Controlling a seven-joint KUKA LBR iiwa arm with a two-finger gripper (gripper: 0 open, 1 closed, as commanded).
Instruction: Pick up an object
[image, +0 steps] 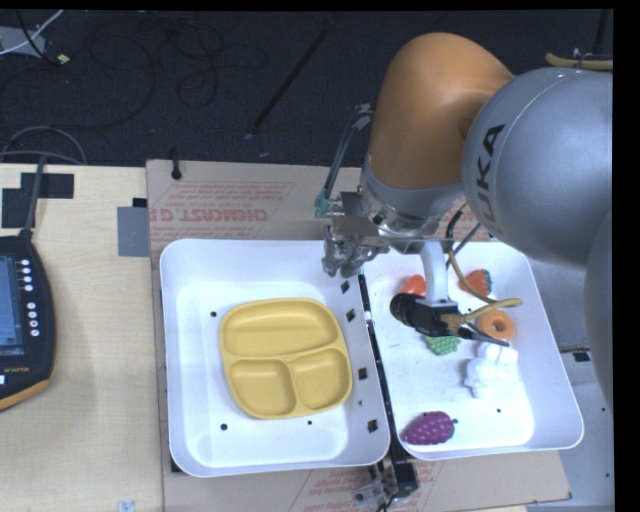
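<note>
My gripper (345, 258) hovers upper centre; I can't tell its grip state. Purple toy grapes (428, 428) at lower right look light, rigid and bumpy: pinch across the middle.

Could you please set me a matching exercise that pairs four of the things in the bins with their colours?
Things:
1. divided plate
2. bunch of grapes
3. ring
4. lumpy figure

Colours:
A. purple
B. white
C. yellow
D. orange

Pairs: 1-C, 2-A, 3-D, 4-B.
</note>
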